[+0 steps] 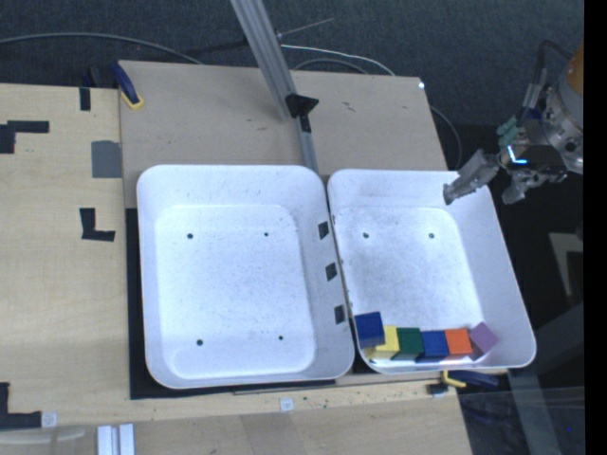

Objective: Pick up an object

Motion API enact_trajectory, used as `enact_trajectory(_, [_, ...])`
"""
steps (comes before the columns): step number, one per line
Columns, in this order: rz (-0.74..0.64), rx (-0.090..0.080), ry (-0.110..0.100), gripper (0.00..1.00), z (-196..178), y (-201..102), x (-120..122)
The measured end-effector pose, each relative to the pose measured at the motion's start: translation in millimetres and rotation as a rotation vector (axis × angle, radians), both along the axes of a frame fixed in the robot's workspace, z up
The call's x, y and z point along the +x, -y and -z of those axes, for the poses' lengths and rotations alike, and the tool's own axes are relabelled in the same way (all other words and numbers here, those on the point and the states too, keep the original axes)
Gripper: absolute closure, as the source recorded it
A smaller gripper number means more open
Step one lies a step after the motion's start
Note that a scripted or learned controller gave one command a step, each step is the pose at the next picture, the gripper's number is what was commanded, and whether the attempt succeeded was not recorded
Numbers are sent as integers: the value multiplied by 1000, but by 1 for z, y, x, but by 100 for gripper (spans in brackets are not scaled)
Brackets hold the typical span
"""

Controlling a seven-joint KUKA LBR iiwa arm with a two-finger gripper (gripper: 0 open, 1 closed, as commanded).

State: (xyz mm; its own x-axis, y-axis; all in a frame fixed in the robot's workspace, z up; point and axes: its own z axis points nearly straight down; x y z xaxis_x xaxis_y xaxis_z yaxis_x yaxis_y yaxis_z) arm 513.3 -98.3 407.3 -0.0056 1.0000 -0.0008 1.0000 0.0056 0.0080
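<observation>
**A:** Where are the things it could pick up?

**B:** All in the right bin (493, 245), packed along its near wall. A blue block (369, 327) sits at the left end, just by the wall shared with the other bin. In front of it lies a yellow block (383, 347), then in a row to the right a green block (409, 340), a second blue block (434, 343), an orange block (457, 341) and a purple block (483, 336) tilted up against the bin's near right corner. They touch one another or nearly so.

**B:** The left bin (152, 254) stands just beside it, the two rims meeting in the middle.

**A:** And the gripper?

**B:** The gripper (486, 180) hangs over the far right corner of the right bin, well apart from the blocks. Two grey fingers (463, 179) show, one over the bin rim and one farther right, spread apart with nothing between them.

**A:** What else is around?

**B:** Both bins rest on a light wooden table (218, 121). A slanted metal rail (266, 41) runs from the top of the view down toward the gap between the bins. A blue and yellow clamp (127, 84) sits at the table's far left corner, and another blue and yellow clamp (467, 379) lies at the near edge just below the blocks. Black tape marks (93, 224) show on the board to the left.
</observation>
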Motion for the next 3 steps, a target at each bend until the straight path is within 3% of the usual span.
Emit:
enact_trajectory(1, [-3,1,-2,0,-34,-67,74])
enact_trajectory(2, [8,-2,-7,0,-33,-20,101])
enact_trajectory(3, [5,-1,-9,0,-33,-23,100])
